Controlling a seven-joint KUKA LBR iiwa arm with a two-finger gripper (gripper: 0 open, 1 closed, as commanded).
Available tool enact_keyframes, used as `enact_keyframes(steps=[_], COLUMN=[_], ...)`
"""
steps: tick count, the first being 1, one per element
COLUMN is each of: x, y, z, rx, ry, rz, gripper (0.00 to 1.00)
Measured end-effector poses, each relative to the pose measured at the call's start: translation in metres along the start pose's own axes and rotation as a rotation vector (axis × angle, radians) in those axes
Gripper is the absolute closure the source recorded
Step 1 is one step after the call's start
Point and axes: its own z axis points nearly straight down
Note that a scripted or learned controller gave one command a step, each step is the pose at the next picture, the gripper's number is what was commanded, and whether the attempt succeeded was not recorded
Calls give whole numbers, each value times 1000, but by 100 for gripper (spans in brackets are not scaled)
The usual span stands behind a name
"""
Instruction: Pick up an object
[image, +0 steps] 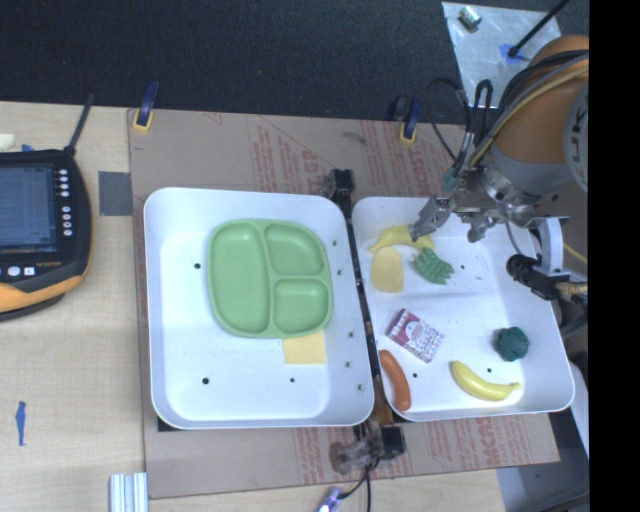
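My gripper (452, 224) hangs over the far part of the right bin (560, 330), fingers spread open with nothing between them. Its left finger (428, 218) is just above a yellow curved piece (390, 239). A green leafy toy (434, 266) lies just in front of the gripper, beside a pale yellow block (387, 270). Nearer the front lie a pink-and-red packet (415, 335), a dark green ball (512, 343), a banana (484, 382) and a red sausage (396, 380).
The left bin (165, 300) holds a green divided plate (270, 277) and a yellow flat square (304, 348). A tablet-like pendant (35, 225) rests on the bench at far left. Black cables (535, 275) trail by the right bin's right rim.
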Motion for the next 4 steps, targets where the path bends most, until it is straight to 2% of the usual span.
enact_keyframes(steps=[1, 2, 3, 4], x=[-30, -60, -60, -81], y=[-1, 36, -11, 35], z=[115, 114, 114, 114], rx=[1, 0, 1, 0], ry=[-2, 0, -1, 0], rz=[0, 1, 0, -1], gripper=[0, 0, 0, 0])
